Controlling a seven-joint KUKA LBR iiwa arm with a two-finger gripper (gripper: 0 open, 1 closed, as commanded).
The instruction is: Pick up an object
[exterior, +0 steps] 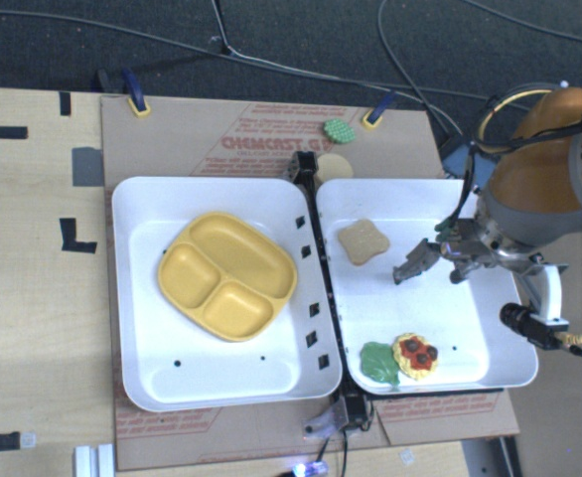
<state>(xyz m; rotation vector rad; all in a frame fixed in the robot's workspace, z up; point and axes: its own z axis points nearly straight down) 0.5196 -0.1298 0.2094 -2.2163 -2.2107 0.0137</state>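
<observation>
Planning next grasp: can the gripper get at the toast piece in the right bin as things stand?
Probably yes. The gripper is over the right bin, with bare bin floor between it and the toast piece. The pizza toy and green piece lie off near the front rim.

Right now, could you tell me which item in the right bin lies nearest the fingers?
The tan bread slice, left of the gripper; the pizza toy lies farther away, at the bin's front edge.

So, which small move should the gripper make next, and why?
Probably shift left toward the toast. The gripper hangs open above bare bin floor, holding nothing, and the toast lies close by, apart from other things.
</observation>
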